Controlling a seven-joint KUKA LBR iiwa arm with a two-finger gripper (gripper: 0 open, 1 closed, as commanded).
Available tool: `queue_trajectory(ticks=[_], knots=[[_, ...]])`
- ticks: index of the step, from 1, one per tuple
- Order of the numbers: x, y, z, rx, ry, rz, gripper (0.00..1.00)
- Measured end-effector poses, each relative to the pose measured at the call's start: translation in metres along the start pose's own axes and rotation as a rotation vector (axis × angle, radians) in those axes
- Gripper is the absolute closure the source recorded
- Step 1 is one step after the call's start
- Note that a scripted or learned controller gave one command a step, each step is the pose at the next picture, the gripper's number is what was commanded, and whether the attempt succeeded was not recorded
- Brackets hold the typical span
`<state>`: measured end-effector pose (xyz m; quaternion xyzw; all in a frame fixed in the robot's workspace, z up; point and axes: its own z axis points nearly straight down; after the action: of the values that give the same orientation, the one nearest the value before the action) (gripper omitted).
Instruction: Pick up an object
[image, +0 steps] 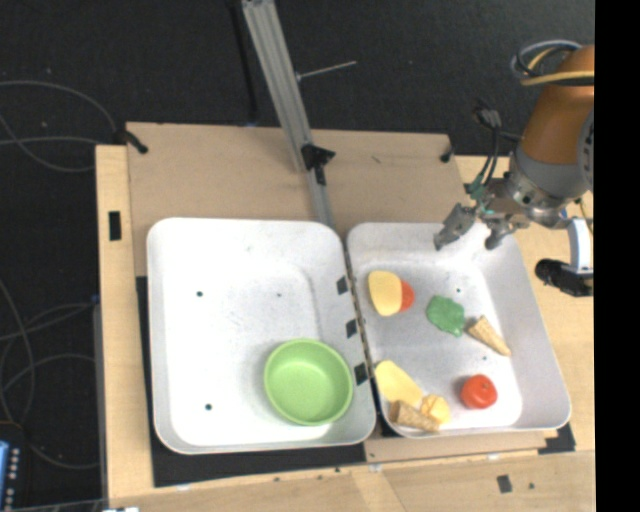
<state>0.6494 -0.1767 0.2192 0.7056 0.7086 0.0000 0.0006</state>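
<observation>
The claw (471, 229) hangs open and seemingly empty over the right bin's (535, 330) far edge; the green toy (446, 315) lies nearer the camera.

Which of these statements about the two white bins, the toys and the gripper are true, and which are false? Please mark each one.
1. The green bowl sits in the left bin. True.
2. The gripper holds the red tomato. False: the tomato lies on the floor of the right bin, and the gripper hangs open over that bin's far edge with nothing between its fingers.
3. The green toy lies beside the ice-cream cone. True.
4. The yellow and orange toy lies in the left bin. False: it lies in the right bin, near the divide.
</observation>
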Motion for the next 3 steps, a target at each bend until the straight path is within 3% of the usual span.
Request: queue_trajectory(ticks=[1, 3], knots=[[-0.001, 0.0, 0.0, 0.0, -0.001, 0.0, 0.0], [-0.008, -0.004, 0.115, 0.004, -0.003, 0.006, 0.0]])
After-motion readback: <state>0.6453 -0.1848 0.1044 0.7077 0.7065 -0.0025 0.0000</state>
